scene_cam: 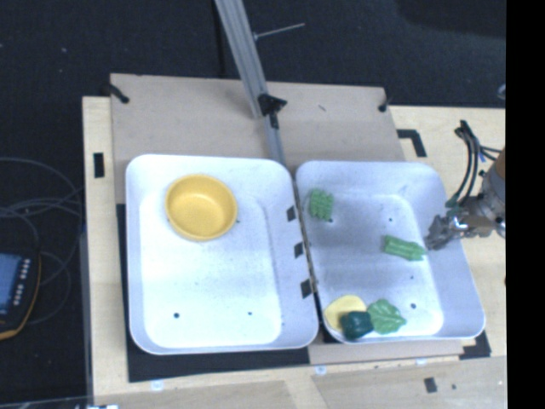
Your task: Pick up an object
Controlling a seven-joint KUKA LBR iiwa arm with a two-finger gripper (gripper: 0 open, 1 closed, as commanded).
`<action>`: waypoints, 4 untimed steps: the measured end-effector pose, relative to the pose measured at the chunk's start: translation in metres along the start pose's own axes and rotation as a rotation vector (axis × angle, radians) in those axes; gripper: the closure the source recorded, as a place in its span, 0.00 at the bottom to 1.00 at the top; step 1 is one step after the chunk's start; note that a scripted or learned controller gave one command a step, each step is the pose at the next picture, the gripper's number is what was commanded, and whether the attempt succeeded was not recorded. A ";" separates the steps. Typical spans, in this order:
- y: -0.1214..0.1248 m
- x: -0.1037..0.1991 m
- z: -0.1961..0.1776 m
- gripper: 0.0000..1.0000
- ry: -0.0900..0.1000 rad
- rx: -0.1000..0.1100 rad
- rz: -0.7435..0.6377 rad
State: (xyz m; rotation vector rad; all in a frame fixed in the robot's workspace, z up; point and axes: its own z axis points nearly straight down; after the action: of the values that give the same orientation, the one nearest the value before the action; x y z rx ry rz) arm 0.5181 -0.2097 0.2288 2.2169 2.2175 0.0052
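The right bin (426, 186) holds a small green leafy piece (320, 204) near its left wall and a long green piece (403, 248) right of its middle. At its front edge sit a yellow piece (341, 307), a dark teal block (356, 323) and a light green piece (387, 316), bunched together. My gripper (444, 231) hovers at the right bin's right rim, just right of the long green piece, with nothing seen in it. In the left bin (213, 313) a yellow bowl (201, 207) stands upright at the back left.
A grey metal rail (245, 49) slants down from the top to the gap between the bins. Cables (470, 156) hang by the arm at the right. A handheld pendant (15, 288) lies off the bench at far left.
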 end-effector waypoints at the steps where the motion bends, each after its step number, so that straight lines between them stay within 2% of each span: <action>1: 0.001 -0.001 -0.053 1.00 0.000 0.001 0.000; 2: 0.006 0.055 -0.057 1.00 0.003 0.005 -0.004; 3: 0.010 0.104 -0.039 1.00 0.002 0.007 -0.003; 4: 0.010 0.164 -0.041 1.00 0.003 0.005 -0.005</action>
State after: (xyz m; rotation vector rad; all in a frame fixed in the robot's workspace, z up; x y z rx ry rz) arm 0.5281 -0.0459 0.2693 2.2156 2.2270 0.0023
